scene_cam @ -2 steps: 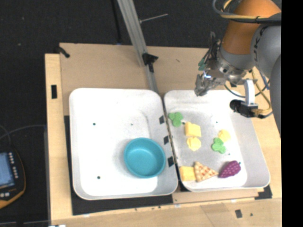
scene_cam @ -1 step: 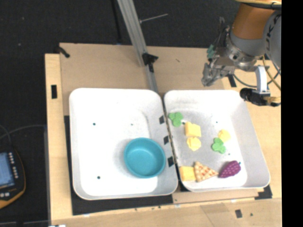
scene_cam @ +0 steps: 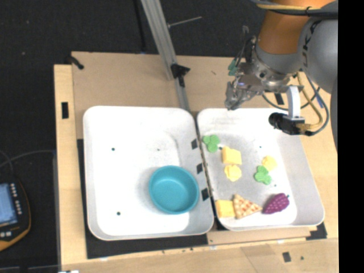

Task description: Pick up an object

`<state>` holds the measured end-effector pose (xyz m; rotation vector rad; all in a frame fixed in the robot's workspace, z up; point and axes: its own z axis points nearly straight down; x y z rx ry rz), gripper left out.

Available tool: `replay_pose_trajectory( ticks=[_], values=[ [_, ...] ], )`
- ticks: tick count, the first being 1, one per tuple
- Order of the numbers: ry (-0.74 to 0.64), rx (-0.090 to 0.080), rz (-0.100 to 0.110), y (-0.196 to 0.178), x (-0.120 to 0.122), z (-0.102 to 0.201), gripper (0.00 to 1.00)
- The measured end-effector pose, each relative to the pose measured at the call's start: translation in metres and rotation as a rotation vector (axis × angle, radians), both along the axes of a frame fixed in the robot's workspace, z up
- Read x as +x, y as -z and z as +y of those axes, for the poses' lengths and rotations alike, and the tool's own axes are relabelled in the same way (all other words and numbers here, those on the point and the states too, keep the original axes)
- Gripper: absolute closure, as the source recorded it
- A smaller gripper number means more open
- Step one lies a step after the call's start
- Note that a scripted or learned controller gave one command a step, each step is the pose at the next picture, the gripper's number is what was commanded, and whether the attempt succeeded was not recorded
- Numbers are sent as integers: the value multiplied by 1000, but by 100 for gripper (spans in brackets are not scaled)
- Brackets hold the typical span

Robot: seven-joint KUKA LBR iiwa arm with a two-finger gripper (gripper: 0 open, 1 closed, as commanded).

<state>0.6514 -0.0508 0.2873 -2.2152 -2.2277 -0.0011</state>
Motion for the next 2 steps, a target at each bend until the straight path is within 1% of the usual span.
replay_pose_trajectory(
  ticks=[1, 2],
  values=[
    [-1, 0, 1, 17, -21, 53, 100],
    [-1, 1, 1, 23, -43, 106, 100]
  ],
)
